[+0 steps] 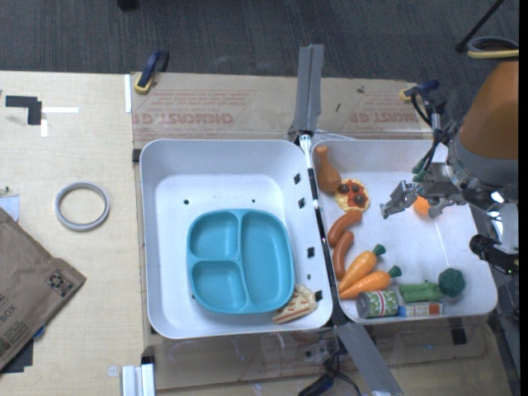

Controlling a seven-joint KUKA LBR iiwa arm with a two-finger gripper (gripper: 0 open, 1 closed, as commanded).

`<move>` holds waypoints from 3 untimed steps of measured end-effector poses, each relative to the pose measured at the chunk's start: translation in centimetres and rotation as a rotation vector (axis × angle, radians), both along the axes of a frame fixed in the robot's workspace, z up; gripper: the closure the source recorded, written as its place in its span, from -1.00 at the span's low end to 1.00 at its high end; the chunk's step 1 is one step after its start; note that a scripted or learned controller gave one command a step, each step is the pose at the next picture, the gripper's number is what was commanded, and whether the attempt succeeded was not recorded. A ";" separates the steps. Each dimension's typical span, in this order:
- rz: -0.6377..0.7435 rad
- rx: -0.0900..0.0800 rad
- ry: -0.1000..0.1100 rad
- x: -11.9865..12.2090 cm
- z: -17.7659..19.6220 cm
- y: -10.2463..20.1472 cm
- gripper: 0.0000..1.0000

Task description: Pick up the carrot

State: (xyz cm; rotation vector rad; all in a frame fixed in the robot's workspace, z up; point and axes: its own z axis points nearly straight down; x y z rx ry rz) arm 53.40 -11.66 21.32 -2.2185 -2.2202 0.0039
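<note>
Dark carpet floor behind, pale wood table (66, 304) in front, brown cardboard sheet (247, 110) under two white bins. Cardboard carries mirrored red print, reads roughly as "CHEMCAST GP", rest too faint. Corner of a cardboard box (25, 295) at lower left shows "BOX" and a small square code. Tape roll (82, 205) lies on the table well apart from the bins. Blue clamps (151, 68) pin the cardboard edge, likely to stop sliding.

Left bin (165, 172) holds a blue divided plate (241, 261); a sandwich wedge (297, 305) leans at the plate's lower right edge, touching it.

Right bin (462, 304) holds the toy food, crowded toward its left and bottom walls: chicken leg (328, 172), pizza slice (352, 195), two sausages (342, 239), two carrots side by side, a can (379, 304) with a label too small to read, broccoli (450, 282), green vegetable (421, 291).

Targets: upper carrot (360, 265) and lower carrot (369, 282), orange with green tops pointing right, touching each other, just beside the sausages and above the can. Task doesn't say which one.

End effector (404, 198) hovers in the right bin's upper part, above bare bin floor, up and right of the carrots, apart from them. Fingers (394, 204) look spread, nothing between them. Small orange item (422, 205) sits just beside it, partly hidden. Judged: approach stage, no grasp yet; tight neighbours could foul the pick.
</note>
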 end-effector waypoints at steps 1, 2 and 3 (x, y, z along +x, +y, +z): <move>0.222 0.001 -0.001 -5.7 -9.6 2.2 -1.00; 0.294 0.006 -0.011 -5.2 -11.6 1.9 -1.00; 0.290 0.004 -0.016 -5.0 -10.6 1.9 1.00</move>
